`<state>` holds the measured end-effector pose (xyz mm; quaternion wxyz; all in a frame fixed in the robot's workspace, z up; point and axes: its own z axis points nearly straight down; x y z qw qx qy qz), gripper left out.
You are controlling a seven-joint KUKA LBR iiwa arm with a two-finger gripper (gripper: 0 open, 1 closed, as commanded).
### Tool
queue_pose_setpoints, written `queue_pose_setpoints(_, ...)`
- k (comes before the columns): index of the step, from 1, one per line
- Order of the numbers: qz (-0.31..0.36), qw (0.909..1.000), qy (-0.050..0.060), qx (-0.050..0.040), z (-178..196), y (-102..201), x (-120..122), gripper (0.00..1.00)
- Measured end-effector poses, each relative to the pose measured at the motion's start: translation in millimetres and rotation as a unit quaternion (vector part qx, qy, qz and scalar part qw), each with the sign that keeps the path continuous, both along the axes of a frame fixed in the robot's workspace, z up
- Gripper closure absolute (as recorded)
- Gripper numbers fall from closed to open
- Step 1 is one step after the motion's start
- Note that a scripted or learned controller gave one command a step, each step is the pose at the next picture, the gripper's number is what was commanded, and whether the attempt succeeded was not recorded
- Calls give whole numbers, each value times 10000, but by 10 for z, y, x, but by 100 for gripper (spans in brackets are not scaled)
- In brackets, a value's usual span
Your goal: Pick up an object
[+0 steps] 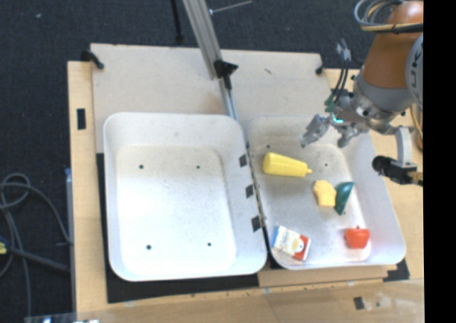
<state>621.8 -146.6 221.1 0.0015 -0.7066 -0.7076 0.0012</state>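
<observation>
Small carton point(291, 244) at right bin point(377, 200) front, print unreadable; gripper point(329, 132) spread, pinching nothing, above rear

Open room left of yellow bottle point(286, 165)

The arm point(390, 58) is cut off at the 3 o'clock edge, so its upper part cannot be seen. The print on the small carton point(291, 244), at 5 o'clock in the right bin point(381, 193), is too small to read. The dark green object point(343, 197) partly hides behind the yellow piece point(324, 192), and its shape is unclear.
</observation>
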Motion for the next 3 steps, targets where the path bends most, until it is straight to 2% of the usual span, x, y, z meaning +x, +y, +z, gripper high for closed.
queue_pose_setpoints(1, 5, 10000, -25, -7, 30, -1, 10, 0)
queue_pose_setpoints(3, -17, 10000, -7, -12, -828, 44, -52, 0)
